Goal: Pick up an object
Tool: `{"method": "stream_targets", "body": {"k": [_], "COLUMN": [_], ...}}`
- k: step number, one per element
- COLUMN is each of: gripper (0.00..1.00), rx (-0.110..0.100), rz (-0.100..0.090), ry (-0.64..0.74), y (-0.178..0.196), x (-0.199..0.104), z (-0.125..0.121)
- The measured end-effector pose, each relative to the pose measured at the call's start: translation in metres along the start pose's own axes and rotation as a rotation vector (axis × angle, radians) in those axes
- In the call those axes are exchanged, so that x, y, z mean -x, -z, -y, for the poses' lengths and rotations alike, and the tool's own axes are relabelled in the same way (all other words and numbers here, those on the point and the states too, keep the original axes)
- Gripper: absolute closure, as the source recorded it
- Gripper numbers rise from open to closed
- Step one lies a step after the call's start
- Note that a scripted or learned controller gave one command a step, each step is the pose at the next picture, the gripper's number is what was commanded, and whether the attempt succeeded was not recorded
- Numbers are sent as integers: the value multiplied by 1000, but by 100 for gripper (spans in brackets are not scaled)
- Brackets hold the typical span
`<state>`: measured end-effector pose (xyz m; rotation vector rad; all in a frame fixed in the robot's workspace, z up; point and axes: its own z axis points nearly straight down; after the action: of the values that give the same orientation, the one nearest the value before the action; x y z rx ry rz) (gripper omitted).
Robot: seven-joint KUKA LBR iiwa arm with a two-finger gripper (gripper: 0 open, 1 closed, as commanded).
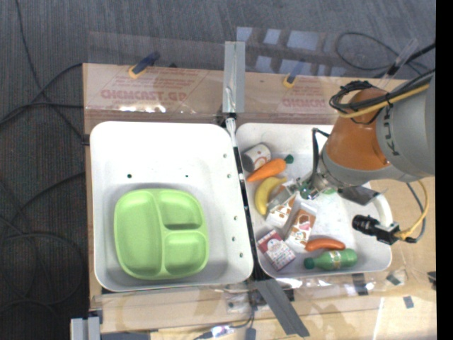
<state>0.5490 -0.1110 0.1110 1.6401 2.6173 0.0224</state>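
The right bin (pixel 382 211) holds a heap of small items. An orange carrot (pixel 267 168) lies beside a yellow banana (pixel 264 194). A small round tin (pixel 256 154) sits near the bin's back left corner. Several small cartons (pixel 300 226) lie in the middle. A red chili (pixel 325 245) and a green bottle (pixel 331 260) lie along the front. My gripper (pixel 307 188) is low in this bin, just right of the banana and above the cartons. The orange wrist band (pixel 357 146) hides much of it from above.
The left bin (pixel 163 140) holds a green divided plate (pixel 161 232). A metal divider (pixel 234 83) stands between the bins at the back. Cables run on the floor to the left, and a black cable connector (pixel 373 227) hangs over the right bin's right side.
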Motion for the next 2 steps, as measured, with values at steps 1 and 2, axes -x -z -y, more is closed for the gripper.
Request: {"method": "stream_targets", "body": {"k": [1, 2], "gripper": [100, 100], "rx": [13, 10], "rz": [-4, -3], "ry": [7, 64], "y": [15, 8], "x": [-4, -18], "z": [-8, 44]}}
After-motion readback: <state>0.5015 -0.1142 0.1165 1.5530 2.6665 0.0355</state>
